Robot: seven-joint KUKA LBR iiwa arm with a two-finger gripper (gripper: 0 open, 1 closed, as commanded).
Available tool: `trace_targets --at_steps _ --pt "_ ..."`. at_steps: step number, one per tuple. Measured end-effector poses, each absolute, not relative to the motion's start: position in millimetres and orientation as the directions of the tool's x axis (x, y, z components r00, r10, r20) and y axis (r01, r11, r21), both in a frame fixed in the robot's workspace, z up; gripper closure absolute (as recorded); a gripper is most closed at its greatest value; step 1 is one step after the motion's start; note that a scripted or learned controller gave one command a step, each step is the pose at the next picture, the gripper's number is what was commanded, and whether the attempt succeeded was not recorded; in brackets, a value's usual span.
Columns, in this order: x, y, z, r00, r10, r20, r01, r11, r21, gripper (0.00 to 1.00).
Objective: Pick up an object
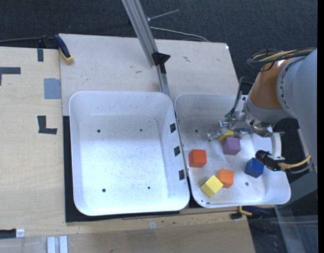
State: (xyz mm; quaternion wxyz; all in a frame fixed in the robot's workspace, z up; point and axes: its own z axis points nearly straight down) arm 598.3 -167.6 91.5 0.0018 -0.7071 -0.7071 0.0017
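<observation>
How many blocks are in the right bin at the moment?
5 clearly: orange block mid-bin, purple block by the gripper, blue block toward the right wall, a smaller orange block touching the yellow block near the front. Another may hide under the gripper.

Two white bins [125, 101], both finely speckled with dark dots, are seen on a pale wooden bench [25, 157]. Just below the metallic gripper [223, 132] a purple cube [231, 145] is seen, and something yellow shows at the fingertips. Further out from it, a red-orange cube [197, 158], an orange cube [225, 177], a yellow cube [212, 186] and a blue cube [254, 167] are found. The arm [298, 88] is grey with an orange band [264, 88].
</observation>
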Motion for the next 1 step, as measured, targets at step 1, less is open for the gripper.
trace_targets --at_steps 1 --pt "556.6 -158.8 91.7 -0.001 1.000 0.000 1.000 0.001 -0.005 0.00"
